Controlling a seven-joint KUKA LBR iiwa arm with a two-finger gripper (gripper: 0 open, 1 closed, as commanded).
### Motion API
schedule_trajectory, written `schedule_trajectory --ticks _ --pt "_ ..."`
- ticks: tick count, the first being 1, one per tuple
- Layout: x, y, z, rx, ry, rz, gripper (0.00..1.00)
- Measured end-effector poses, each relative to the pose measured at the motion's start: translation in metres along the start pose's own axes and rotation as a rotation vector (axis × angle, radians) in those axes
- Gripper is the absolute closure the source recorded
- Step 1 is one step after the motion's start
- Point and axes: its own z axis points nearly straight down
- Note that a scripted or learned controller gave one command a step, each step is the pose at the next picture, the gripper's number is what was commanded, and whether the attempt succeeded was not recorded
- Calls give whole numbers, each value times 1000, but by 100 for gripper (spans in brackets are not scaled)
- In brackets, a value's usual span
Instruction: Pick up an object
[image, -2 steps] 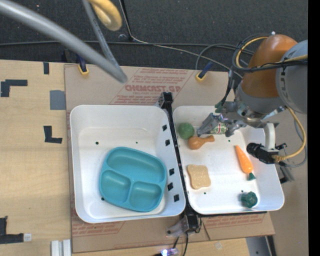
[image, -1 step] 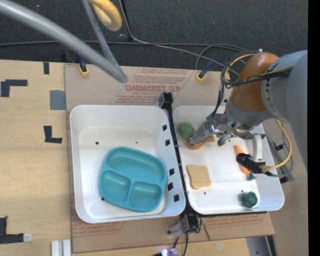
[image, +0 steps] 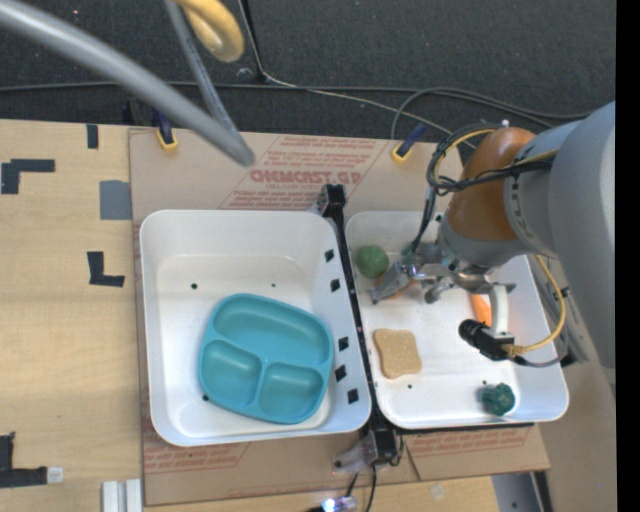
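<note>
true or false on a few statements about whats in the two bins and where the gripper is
1. The blue tray lies in the left bin. True.
2. The toast slice sits on the blue tray. False: it lies on the right bin floor.
3. The gripper is over the right bin. True.
4. The green ball is in the left bin. False: it is in the right bin, near the divider.
5. A dark green object lies near the right bin's front corner. True.

green ball (image: 372, 261) | right bin, far-left | beside divider
</note>
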Motion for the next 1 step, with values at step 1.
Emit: schedule_trajectory --ticks 1 --pt "0 0 19 -4 -1 0 0"
